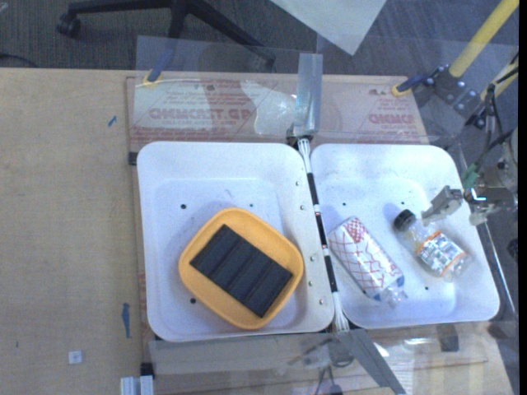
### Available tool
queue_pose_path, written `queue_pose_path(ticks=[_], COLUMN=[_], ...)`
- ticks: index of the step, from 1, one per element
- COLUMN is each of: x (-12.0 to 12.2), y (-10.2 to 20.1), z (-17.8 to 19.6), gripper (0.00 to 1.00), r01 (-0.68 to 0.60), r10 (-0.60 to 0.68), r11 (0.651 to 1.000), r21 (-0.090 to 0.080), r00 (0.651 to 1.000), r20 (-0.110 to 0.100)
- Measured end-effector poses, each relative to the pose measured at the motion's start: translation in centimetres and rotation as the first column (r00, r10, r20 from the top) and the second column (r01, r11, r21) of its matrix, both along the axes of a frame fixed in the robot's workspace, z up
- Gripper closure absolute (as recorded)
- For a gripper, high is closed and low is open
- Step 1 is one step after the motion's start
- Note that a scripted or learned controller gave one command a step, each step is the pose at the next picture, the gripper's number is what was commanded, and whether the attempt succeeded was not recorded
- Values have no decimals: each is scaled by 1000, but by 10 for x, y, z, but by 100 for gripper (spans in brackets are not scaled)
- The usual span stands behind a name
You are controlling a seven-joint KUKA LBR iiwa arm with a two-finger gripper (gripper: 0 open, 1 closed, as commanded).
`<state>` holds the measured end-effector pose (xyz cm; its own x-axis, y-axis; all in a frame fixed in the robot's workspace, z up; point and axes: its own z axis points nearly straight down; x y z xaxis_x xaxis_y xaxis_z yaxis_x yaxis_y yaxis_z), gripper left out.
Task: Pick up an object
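Note:
The right white bin [370, 175] holds two objects. A clear plastic bottle with a red-and-white patterned label [366, 260] lies on its side near the bin's left wall, its cap end toward the front. A small clear bottle with a black cap and an orange-and-white label [432, 247] lies to its right, with the cap pointing toward the back left. In the left white bin [214, 179], a yellow rounded-square dish [200, 249] carries a black ridged slab [241, 270].
A grey metal bracket [445, 202] and green cables [482, 189] overhang the right bin's right rim. A metal post [309, 97] stands behind the divider between the bins. Clear plastic sheeting [272, 109] lies along the back. A yellow pole [492, 25] leans at the top right.

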<state>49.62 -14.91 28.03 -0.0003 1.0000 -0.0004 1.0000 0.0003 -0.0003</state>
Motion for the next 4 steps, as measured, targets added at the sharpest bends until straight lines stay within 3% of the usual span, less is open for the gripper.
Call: queue_pose_path(ticks=[1, 2, 3, 4], x=[-13, 34, 18, 20], y=[-8, -24, -45, -48], z=[-87, -154, -191, -178], gripper=[0, 0, 0, 100], r01=[-101, -257, -260, -256], r10=[101, 257, 260, 256], r11=[995, 966, 966, 967], r21=[1, -1, -2, -10], r00=[995, 966, 966, 966], r20=[0, 2, 8, 16])
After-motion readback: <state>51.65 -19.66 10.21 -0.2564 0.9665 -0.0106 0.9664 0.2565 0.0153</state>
